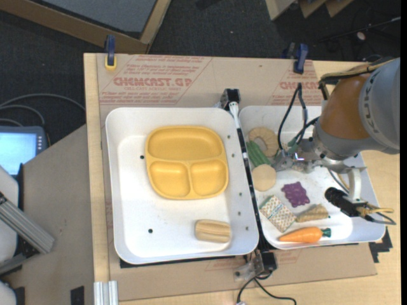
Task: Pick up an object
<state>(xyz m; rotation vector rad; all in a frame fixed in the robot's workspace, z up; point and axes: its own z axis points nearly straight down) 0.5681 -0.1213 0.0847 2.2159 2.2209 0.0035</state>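
End effector point(299, 159) over the right bin point(372, 234), grip impossible to tell

A glossy yellow three-compartment plate point(187, 161) and a tan bread roll point(212, 230) lie in the left bin point(121, 189); the knobbly purple grape bunch point(296, 194) sits mid-bin just below the end effector, a smooth orange carrot point(300, 236) along the near edge

the left bin point(121, 189) holds a yellow divided plate point(187, 161) and a tan bread roll point(212, 230). the arm point(356, 116) hangs over the right bin point(372, 232), near a carrot point(301, 236) and purple grapes point(296, 193).
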